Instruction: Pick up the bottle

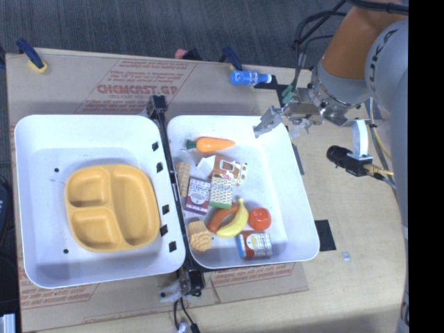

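Observation:
A small reddish-brown bottle (220, 218) lies in the right bin (295, 186), tucked against a yellow banana (236, 223) among toy food. My gripper (279, 126) hangs above the bin's far right corner, well up and to the right of the bottle. Its fingers (266, 125) are spread open, and nothing sits between them.
An orange carrot (214, 144), small cartons (211, 186), a waffle piece (200, 238), a red tomato (259, 218) and a can (254, 245) crowd the right bin around the bottle. The left bin (35, 158) holds a yellow divided tray (111, 205). A blue clamp (246, 78) sits beyond the bins.

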